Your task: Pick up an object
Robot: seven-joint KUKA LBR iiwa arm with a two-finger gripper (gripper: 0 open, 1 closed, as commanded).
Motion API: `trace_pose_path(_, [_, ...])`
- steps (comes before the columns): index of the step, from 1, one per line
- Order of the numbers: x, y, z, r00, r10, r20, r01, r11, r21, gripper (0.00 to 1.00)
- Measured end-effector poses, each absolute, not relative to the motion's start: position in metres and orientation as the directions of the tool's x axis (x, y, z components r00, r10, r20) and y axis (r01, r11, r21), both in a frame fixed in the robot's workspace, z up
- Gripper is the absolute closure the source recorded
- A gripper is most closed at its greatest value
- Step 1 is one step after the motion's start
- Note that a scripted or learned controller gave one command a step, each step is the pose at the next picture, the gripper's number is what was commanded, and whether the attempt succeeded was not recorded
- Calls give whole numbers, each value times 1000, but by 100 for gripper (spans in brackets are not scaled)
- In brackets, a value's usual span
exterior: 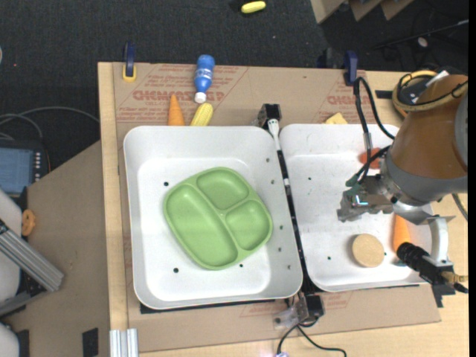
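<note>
A round tan disc point(367, 250) is lying in the right bin point(320, 199), near its front edge, toward the front right corner. An orange carrot-like piece point(401, 231) is resting just beside it at the bin's right edge. The gripper point(362, 204) is hanging over the middle of the right bin, just behind the disc and apart from it; how wide it is standing cannot be made out. In the left bin point(149, 199), a green divided plate point(217, 218) is sitting at the centre.
</note>
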State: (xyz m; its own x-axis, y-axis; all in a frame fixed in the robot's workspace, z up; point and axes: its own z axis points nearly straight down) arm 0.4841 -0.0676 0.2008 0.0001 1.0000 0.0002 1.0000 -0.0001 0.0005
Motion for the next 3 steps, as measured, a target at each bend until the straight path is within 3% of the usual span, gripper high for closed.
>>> trace_pose_path(3, [486, -68, 230, -1, 1000, -4, 1000, 1, 8, 100])
